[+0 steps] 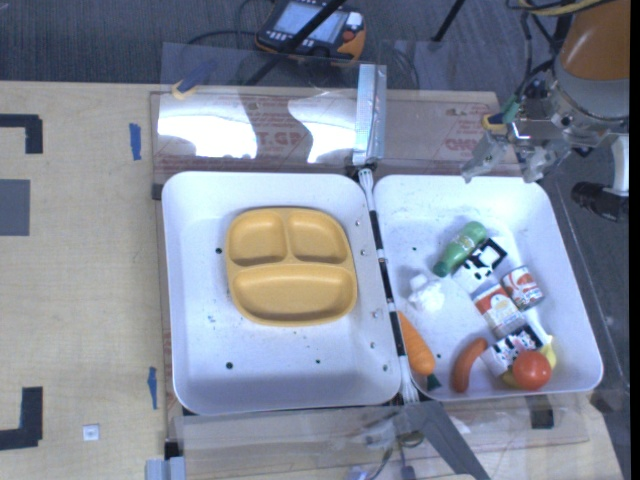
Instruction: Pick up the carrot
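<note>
The carrot (414, 344) is orange with a green tip. It lies in the right bin (530, 200) at its near left corner, against the wall between the two bins. My gripper (503, 168) hangs over the right bin's far rim, well away from the carrot at the upper right. Its fingers are spread open with nothing between them.
A green bottle (459, 250), a white crumpled piece (426, 292), small printed packages (503, 298), a sausage (466, 364) and a tomato (531, 370) share the right bin. The left bin (190, 298) holds a yellow divided plate (291, 265).
</note>
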Robot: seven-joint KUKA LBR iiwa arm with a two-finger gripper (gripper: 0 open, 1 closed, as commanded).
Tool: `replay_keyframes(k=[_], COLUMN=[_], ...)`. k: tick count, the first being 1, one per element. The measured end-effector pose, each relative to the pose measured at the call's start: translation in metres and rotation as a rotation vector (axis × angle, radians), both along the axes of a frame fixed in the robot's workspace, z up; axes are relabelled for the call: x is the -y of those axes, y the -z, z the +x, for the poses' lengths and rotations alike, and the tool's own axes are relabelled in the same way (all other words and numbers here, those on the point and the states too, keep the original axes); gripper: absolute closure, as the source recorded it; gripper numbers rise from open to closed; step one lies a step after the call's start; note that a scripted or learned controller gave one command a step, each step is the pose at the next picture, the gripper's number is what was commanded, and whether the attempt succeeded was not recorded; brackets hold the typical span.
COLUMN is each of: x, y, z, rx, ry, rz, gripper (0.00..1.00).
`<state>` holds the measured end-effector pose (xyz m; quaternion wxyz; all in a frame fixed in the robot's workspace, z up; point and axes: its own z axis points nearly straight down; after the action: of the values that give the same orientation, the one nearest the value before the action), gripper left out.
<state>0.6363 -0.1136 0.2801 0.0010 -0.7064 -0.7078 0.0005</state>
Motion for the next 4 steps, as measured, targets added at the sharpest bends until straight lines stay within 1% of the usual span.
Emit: replay_keyframes(k=[1, 2, 3, 4], x=[-0.037, -0.073, -0.103, -0.026], y=[0.095, 0.095, 0.095, 0.095], z=[-0.051, -0.123, -0.135, -0.121], rx=[-0.001, 0.0, 0.0, 0.008], ry=[-0.245, -0.81, -0.937, -1.123], rz=[0.001, 0.003, 0.003, -0.003], gripper=[0.0, 0.0, 0.0, 0.0])
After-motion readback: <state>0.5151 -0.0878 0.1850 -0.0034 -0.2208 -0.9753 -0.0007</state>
